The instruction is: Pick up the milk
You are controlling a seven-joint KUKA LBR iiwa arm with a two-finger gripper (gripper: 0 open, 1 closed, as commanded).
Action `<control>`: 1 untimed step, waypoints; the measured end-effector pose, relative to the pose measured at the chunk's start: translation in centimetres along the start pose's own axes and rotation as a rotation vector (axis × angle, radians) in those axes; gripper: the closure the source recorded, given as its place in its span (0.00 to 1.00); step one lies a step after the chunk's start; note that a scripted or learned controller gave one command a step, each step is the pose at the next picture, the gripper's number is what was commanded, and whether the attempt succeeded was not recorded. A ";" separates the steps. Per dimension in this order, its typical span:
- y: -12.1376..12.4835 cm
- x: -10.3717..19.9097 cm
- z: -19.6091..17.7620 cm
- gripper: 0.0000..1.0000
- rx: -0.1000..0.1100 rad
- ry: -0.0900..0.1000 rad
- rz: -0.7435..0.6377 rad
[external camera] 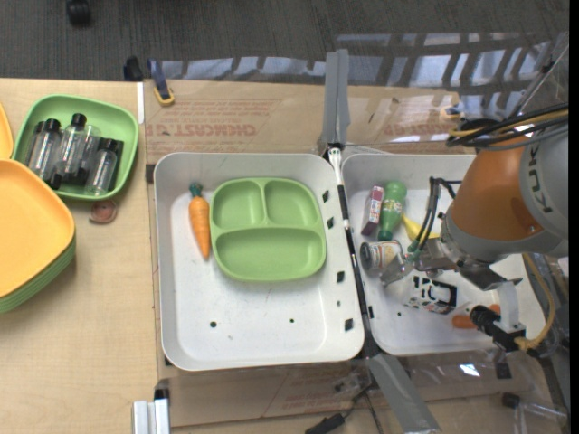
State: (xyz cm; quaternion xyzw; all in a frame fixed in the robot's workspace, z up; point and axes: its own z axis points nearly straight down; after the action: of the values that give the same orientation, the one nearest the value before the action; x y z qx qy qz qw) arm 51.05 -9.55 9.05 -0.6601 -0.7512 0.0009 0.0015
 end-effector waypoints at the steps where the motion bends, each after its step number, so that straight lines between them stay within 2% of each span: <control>1: 10.7 -1.6 -0.1 0.00 -0.003 -0.002 0.170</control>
State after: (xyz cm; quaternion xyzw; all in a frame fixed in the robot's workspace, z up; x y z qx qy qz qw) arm 61.86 -9.72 9.16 -0.7214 -0.6925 0.0008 -0.0001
